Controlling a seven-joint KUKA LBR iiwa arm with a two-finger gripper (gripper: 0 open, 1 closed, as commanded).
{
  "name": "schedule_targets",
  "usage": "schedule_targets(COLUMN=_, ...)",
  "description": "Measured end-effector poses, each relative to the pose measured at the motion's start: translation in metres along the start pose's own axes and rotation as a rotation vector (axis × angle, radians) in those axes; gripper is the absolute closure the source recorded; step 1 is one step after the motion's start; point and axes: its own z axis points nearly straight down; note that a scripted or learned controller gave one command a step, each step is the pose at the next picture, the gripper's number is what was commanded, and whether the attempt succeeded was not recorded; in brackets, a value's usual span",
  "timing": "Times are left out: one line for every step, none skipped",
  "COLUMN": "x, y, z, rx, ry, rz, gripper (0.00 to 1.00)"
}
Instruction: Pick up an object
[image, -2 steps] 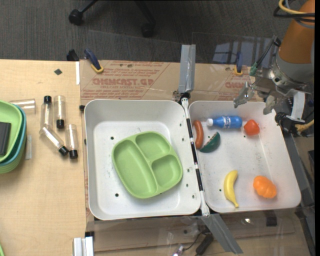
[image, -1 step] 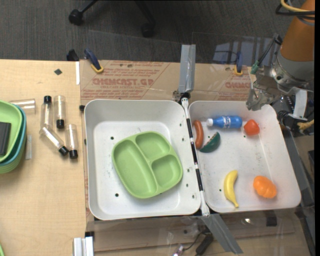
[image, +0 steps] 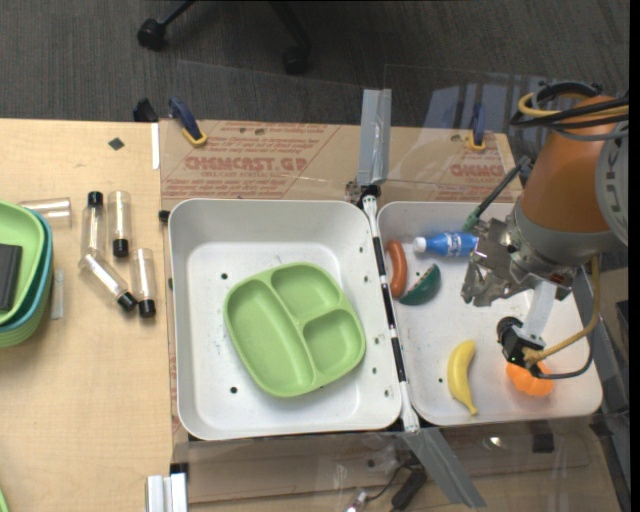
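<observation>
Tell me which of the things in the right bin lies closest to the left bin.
The red-orange sausage, lying along the right bin's left wall. The green piece, blue bottle, banana and orange lie farther right.

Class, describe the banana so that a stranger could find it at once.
Start at the right-hand white bin. Near its front edge, left of an orange fruit, lies the banana. It alone is yellow and curved.

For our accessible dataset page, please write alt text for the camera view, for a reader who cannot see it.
The robot's gripper hangs over the right bin, which holds a blue bottle, a red sausage, a green wedge, a banana and an orange fruit. The left bin holds a green divided plate.
</observation>
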Motion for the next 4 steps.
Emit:
schedule_targets(x=0.037, y=-0.053, z=0.031, rx=0.001, ry=-0.001, rz=0.37, gripper=1.0)
schedule_targets(x=0.109, y=-0.101, z=0.01, rx=-0.003, ry=0.001, rz=0.416, gripper=1.0)
schedule_targets(x=0.175, y=-0.124, z=0.06, rx=-0.001, ry=-0.003, rz=0.607, gripper=1.0)
schedule_targets(x=0.248, y=-0.148, z=-0.03, rx=-0.006, ry=0.001, rz=0.71, gripper=1.0)
